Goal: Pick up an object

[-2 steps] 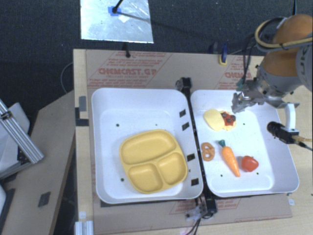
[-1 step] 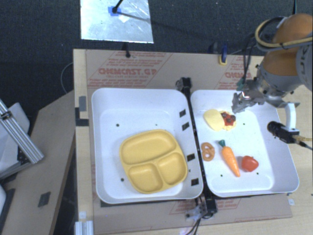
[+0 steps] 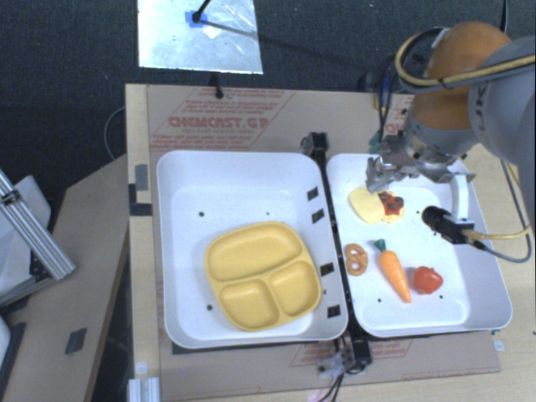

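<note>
White plastic is walling in both shallow bins, the left bin (image 3: pixel 180 224) and the right bin (image 3: pixel 486 296) sitting side by side with a black divider strip (image 3: pixel 331 224) running between their inner rims. In the left bin a yellow three-compartment plastic tray (image 3: pixel 262 275) is lying toward the near side, leaving bare floor along the far wall and the left wall. In the right bin the small things are crowding the left half and the middle: a flat pale-yellow toy slice with a red-and-dark topping (image 3: pixel 374 205), a small orange pretzel-shaped piece (image 3: pixel 356 259), an orange toy carrot with a green tip (image 3: pixel 394 274) and a red toy pepper (image 3: pixel 427 280). The pretzel piece is lying just beside the carrot, and the pepper is lying near the carrot's other side; bare floor is showing along the near wall.

The grey arm with its orange band (image 3: pixel 461 44) is reaching in from the right, and the metal gripper (image 3: pixel 383 174) is hanging over the far edge of the pale-yellow slice; how far the jaws are standing apart cannot be told, nor whether they are touching the slice. A black cable fitting (image 3: pixel 442 223) is hanging over the bin's right part.

The bins are resting on a brown printed cardboard sheet (image 3: pixel 219 117) on a tan bench, with dark floor beyond and a shiny metal plate (image 3: pixel 198 23) lying at the far side.
</note>
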Tool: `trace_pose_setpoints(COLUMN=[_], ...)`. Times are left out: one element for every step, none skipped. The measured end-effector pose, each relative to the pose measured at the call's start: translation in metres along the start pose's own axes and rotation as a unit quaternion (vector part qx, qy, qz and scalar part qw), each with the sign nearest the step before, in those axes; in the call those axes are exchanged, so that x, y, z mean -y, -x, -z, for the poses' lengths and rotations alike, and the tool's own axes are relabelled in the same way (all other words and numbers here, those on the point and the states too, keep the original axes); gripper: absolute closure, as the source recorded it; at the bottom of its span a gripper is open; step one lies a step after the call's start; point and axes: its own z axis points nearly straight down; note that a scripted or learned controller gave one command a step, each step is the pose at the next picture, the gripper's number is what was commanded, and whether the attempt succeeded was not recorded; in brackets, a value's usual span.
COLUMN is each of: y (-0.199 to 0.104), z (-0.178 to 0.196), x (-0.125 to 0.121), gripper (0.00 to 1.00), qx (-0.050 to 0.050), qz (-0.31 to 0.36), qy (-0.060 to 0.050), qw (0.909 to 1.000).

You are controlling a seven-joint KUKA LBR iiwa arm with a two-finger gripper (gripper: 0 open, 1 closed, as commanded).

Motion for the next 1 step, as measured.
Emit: trace_pose_setpoints(y=[-0.0551], z=[0.0043], x=[-0.0142], gripper=[1.00], qx=[0.000], qz=[0.001], qy=[0.001], qw=[1.0000])
